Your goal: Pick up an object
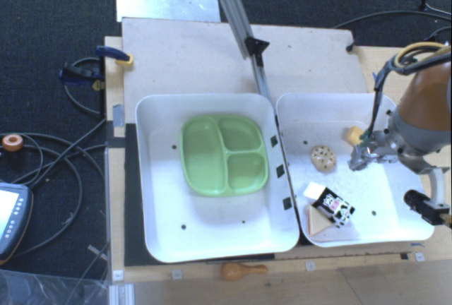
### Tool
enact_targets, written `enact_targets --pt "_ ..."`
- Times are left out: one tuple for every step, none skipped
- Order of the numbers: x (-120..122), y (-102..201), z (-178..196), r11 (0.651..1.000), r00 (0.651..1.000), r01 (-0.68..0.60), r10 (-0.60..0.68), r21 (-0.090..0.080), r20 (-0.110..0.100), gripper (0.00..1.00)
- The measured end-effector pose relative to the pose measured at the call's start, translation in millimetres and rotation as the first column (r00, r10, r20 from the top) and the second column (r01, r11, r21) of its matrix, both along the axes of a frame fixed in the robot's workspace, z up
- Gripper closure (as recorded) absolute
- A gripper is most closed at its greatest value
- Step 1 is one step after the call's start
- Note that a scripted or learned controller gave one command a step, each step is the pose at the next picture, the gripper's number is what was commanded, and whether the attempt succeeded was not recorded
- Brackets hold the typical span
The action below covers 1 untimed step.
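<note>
My gripper [359,157] hangs over the right bin [381,222], near its middle right, with the grey arm and orange band behind it at the frame's right. A small yellow piece [352,134] lies just above and left of the gripper. A round tan cookie-like object [323,157] rests to the gripper's left. A black-and-white patterned box [333,207] lies near the bin's front, on a tan wedge [319,221], with a white block [314,191] beside it. Nothing shows between the fingers.
The left bin [159,226] holds a green divided plate [224,154]. A metal pole [236,10] slants down to the divider between the bins. Cables and a blue clamp [95,70] lie left of the bench. A tan object [244,270] rests on the bench's front edge.
</note>
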State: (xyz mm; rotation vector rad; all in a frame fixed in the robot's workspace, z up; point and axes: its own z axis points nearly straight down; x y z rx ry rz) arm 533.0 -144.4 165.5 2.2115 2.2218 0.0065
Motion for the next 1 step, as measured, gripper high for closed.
enact_targets --pt "7.3 7.5 53.0 1.0 1.0 -0.001 0.001 0.001 -0.005 1.0"
